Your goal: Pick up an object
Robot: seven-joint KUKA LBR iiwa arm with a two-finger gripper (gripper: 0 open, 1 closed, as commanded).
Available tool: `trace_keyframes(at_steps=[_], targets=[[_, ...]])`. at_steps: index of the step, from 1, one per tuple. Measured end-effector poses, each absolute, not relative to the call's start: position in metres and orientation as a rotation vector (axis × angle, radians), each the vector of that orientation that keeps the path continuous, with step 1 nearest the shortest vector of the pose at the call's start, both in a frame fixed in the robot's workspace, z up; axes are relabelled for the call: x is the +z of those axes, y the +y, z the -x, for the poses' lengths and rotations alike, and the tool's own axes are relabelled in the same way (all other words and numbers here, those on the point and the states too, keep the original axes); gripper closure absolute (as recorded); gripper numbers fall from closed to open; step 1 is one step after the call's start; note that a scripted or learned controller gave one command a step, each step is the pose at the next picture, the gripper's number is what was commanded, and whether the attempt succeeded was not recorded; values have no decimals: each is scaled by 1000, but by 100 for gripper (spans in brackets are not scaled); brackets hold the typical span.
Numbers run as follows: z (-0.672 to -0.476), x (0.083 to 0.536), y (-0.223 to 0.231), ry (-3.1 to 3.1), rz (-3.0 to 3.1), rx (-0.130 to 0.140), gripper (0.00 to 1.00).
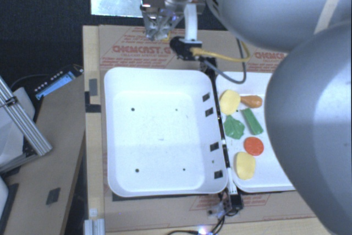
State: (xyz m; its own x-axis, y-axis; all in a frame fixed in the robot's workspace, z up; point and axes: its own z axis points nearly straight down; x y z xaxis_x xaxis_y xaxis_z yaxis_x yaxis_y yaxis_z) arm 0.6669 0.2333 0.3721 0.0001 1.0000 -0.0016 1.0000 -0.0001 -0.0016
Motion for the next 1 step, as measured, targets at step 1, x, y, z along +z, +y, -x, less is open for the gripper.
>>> trace_keyframes(at_steps=[1], targets=[[-669, 358, 210, -2221, 2223, -1, 100]])
